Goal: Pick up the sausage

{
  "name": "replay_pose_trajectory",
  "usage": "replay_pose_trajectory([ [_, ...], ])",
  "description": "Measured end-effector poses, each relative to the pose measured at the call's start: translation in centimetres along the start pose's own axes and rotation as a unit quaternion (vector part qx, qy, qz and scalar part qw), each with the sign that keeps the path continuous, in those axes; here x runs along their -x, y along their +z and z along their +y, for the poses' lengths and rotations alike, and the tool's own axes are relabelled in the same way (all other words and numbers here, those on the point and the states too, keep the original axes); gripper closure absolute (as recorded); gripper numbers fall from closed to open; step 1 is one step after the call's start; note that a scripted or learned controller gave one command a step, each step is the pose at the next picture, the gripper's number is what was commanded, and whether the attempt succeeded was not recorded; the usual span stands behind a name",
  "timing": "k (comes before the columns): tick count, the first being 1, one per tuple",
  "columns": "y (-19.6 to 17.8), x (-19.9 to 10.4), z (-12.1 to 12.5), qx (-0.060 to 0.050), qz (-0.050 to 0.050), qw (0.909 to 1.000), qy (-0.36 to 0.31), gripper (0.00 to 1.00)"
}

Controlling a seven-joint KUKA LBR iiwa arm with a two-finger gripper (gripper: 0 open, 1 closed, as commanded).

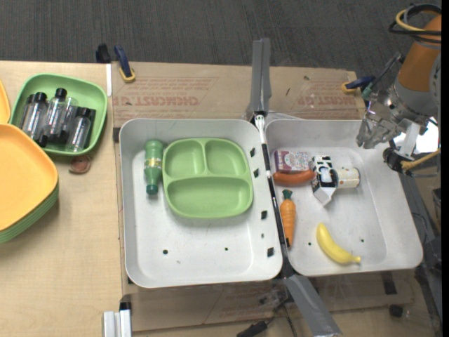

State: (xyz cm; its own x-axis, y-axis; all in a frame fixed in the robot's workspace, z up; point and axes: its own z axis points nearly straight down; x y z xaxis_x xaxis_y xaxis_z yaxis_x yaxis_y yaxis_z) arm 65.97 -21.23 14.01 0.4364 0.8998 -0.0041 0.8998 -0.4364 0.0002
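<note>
Bench w/ two white bins. Sausage [294,177] lies in right bin [393,237], left side, just below a purple packet [291,161], carrot [287,215] beneath. Gripper [370,135] hovers over bin's upper-right corner, well apart from sausage; grip state: can't tell.

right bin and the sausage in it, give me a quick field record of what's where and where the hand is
target: sausage, lying flat near the right bin's left wall
behind it: purple packet, touching or nearly so
to its right: black and white bottle on its side
in front: carrot, then banana further right
hand: hand above the bin's far right corner, apart from the sausage
left bin: green divided plate, green bottle beside it
</note>
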Motion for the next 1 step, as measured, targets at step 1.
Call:
replay_pose_trajectory([
  [1,-0.89,-0.10,-0.01,0.000,-0.001,1.0000,-0.002,1.00],
])
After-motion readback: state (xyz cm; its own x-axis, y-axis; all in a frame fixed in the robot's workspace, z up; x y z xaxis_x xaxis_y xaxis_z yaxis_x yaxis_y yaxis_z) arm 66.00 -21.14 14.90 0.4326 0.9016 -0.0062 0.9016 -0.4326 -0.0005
